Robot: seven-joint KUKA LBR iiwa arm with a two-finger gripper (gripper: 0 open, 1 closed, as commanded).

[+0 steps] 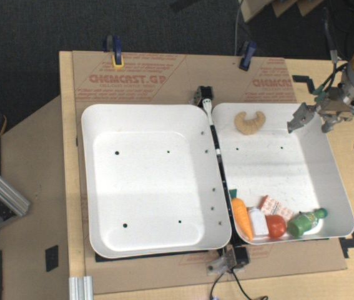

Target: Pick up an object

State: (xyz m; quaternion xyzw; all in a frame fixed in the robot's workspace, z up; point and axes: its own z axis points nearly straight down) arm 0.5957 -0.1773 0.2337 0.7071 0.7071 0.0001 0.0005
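Camera view finds the gripper [314, 116] over the far right corner of the right bin [326, 161], its two fingers spread wide with nothing between them. My reading is that the arm is at the approach step — no object chosen or grasped yet. Nearest is one croissant [250, 122], lying to the gripper's left near the bin's far wall; taking it would call for a sideways shift and a descent. Along the near wall sits a cluster — one carrot [241, 217], one white carton [259, 222], one tomato [276, 226], one green bottle [304, 222]. One left bin [95, 167] lies beside.
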